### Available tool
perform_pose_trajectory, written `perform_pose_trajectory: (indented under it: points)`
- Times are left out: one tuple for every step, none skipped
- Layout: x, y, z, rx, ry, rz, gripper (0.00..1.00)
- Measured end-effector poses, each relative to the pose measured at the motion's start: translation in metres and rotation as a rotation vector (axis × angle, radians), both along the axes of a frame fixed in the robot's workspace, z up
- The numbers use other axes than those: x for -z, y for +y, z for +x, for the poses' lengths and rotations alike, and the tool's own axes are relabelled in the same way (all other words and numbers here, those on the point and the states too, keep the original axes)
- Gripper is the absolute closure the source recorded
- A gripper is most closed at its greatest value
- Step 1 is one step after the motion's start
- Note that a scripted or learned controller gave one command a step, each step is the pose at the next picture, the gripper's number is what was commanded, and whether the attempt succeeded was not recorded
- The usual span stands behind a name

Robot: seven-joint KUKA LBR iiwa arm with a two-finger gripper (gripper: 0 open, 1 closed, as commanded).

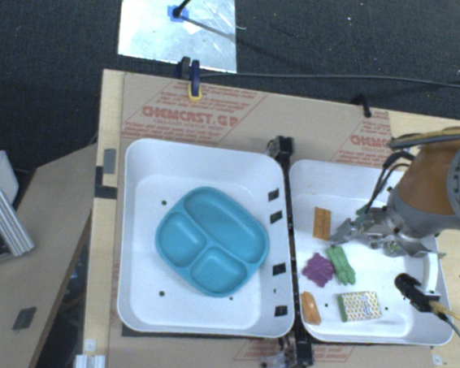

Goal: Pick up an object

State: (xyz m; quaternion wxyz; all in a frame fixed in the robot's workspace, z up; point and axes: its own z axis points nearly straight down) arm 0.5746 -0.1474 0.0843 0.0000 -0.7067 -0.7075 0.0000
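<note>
Reaching arm: the grey arm [446, 189] with its orange band comes in from 3 o'clock and bends down over the right bin [415, 329].
Pincer: the pincer [354, 230] hangs low in the right bin's upper middle; its metal fingers look slightly parted, with nothing seen between them.
Green object: a green toy piece [341, 263] lies just beside the pincer, at its 6 o'clock, tilted; contact cannot be told.
Orange block: a small orange rectangle [321, 223] lies near the pincer, at its 9 o'clock.
Purple object: a purple lump [318, 268] lies touching the green piece, at its 9 o'clock.
Patterned block: a speckled rectangular piece [359, 305] lies at 5 o'clock from the pincer.
Orange oval: a small orange piece [310, 308] rests by the bin's lower left wall.
Left bin: the left bin [153, 179] holds a blue divided plate [212, 240].
Surface: a board [221, 113] printed with red lettering lies under both bins.
</note>
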Motion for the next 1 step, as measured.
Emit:
perform_pose_trajectory:
  points:
    - [-0.0112,-0.0003,0.0009,0.000,-0.003,-0.001,1.00]
